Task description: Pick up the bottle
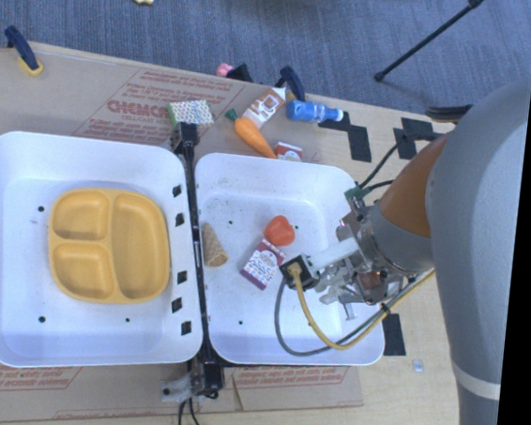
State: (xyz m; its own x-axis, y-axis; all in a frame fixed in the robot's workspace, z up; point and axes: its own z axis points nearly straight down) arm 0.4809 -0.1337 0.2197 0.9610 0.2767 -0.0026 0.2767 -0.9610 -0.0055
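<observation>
Gripper low over right bin, right side; finger state cannot tell. Bottle lies outside bins on cardboard behind, well apart. Step: approach not begun. Next: lift clear, travel beyond rear rim, align over bottle.

Blue bottle lies on its side behind the right bin

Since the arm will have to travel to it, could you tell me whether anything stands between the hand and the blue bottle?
Yes. The blue bottle lies on the cardboard outside the right bin, beyond its far rim, while the hand sits low inside that bin. The rim lies between them.
</observation>
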